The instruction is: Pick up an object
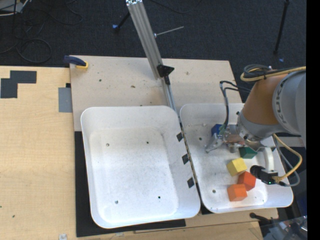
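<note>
— Which step are you on?

— The reach, I'd judge. My hand (216, 143) is low in the right bin (200, 115), over the middle of its floor, and nothing is lifted yet. Whether it is released or clenched I cannot tell; the metal parts are too small and tangled against the white.

— And the thing to pick?

— Several candidates sit toward the near-right corner of that bin: a yellow block (236, 166), a red block (247, 179) just beyond it, and an orange block (237, 192) nearest the rim. A green piece (248, 152) lies half under my wrist, and something blue (216, 129) sits beside my hand.

— Which way do they point?

— The blocks look roughly cubic, so no clear long axis; the yellow one sits turned cornerwise to the bin's edges.

— Next move?

— Centre over one block, probably the yellow, and match its turned faces before closing.
</note>
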Controlling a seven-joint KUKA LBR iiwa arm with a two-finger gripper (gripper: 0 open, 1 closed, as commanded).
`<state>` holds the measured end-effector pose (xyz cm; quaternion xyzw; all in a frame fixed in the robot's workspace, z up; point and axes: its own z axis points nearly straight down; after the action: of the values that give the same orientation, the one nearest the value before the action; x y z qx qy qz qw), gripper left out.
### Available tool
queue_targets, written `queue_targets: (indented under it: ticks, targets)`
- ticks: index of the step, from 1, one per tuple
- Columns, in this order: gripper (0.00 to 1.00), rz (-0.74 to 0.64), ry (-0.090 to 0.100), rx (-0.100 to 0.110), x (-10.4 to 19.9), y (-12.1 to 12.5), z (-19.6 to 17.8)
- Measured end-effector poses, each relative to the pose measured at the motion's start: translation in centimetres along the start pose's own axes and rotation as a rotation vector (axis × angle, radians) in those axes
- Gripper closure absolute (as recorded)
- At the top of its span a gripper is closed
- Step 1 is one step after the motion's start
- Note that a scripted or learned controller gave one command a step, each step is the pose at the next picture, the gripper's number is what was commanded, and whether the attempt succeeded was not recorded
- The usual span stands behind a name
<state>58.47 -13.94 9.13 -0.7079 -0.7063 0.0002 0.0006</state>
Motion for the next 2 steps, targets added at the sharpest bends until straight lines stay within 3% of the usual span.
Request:
queue_targets:
  ticks: [1, 2]
  targets:
    - [1.0, 0.005, 0.001, 0.0, -0.1, 0.0, -1.1]
    - [1.0, 0.002, -0.001, -0.003, -1.0, -0.1, -5.8]
